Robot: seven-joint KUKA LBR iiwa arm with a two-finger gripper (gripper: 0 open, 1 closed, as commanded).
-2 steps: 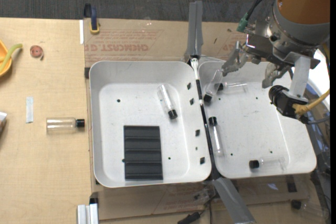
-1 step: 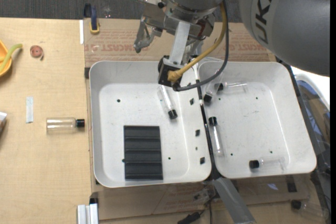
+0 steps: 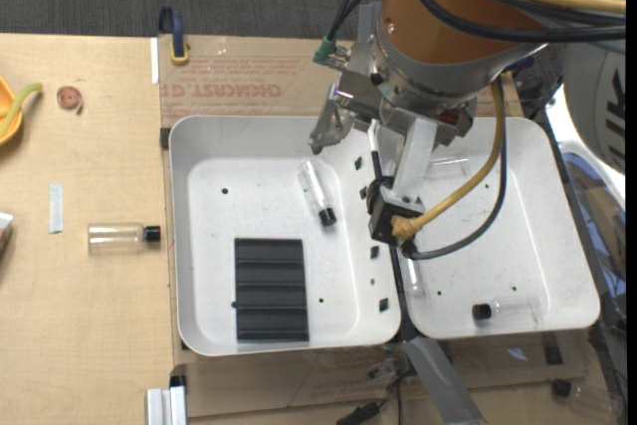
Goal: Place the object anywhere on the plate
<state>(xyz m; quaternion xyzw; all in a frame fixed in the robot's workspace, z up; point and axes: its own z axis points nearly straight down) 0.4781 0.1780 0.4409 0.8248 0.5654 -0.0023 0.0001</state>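
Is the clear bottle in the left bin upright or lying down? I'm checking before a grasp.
Lying down. The clear bottle rests lengthwise on the left bin floor, black cap toward the near side.

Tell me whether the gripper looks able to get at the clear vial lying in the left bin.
Probably yes. The clear vial lies alone on the floor of the left bin, apart from the black ridged plate and the walls, with nothing over it. The gripper hangs just above and beside it.
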